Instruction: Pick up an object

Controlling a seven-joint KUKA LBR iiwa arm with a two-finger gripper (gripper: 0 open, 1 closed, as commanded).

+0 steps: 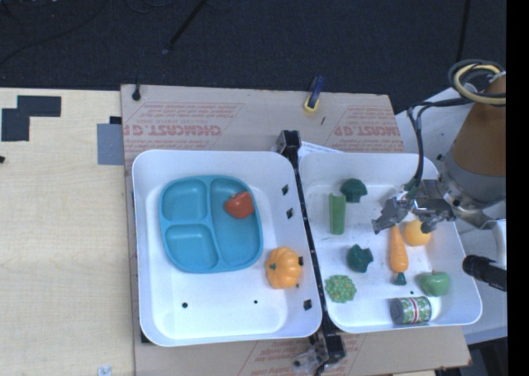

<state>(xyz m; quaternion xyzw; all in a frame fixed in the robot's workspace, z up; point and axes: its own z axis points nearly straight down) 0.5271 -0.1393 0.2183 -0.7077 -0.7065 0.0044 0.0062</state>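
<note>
My gripper [411, 216] low in right bin [471, 310], fingers spread, nothing between them. Orange fruit [417, 234] just below fingertips. Carrot [397, 252] beside it, toward the left bin [165, 316]. Green apple [435, 283] and can [412, 310] farther toward the near rim.

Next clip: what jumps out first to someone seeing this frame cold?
The blue divided tray dominates the left bin, with a red toy in its upper right compartment and an orange pumpkin beside it. In the right bin, the hand hovers by an orange carrot amid green toy vegetables.
</note>
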